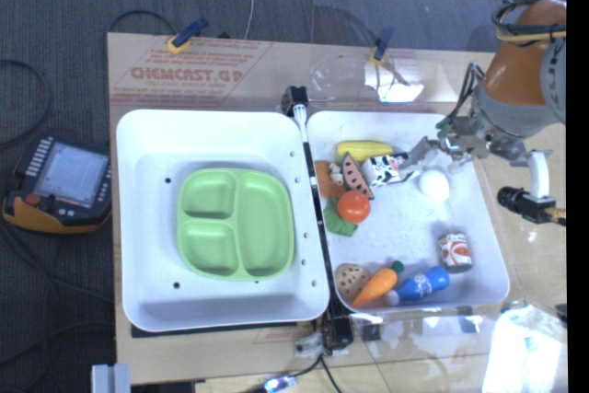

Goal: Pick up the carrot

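Camera view shows the gripper [416,154] low over the right bin [488,235], its thin metal fingers seemingly a little apart and with nothing between them, just beside a cow-patterned black-and-white toy [387,168] and a smooth white egg [433,185]. The carrot [377,284], a tapered orange plastic shape with a green tip, lies well below the jaws near the bin's front wall. It rests between a speckled round cookie [350,277] and a glossy blue bottle [421,283].
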`<state>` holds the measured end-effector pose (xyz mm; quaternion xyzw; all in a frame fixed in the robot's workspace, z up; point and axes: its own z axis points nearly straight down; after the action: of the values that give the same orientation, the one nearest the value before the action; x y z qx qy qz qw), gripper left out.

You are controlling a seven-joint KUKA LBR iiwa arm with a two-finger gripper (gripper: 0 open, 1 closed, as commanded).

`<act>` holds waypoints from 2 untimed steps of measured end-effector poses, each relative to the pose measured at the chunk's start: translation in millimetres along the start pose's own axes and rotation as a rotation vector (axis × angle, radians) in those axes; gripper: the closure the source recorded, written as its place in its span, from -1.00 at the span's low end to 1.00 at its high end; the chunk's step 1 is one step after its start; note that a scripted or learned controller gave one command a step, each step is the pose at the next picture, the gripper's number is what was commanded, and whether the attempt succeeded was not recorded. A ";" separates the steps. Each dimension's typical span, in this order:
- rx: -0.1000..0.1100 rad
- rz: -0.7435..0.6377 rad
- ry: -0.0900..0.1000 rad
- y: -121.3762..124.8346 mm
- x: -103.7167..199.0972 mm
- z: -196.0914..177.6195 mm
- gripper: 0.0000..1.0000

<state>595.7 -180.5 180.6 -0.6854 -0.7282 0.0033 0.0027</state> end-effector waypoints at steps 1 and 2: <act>-0.007 -0.207 -0.002 -56.1 46.4 -21.5 -1.00; -0.019 -0.270 -0.005 -103.3 69.1 90.6 -1.00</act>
<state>487.6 -117.8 90.9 -0.5813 -0.8137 -0.0023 -0.0050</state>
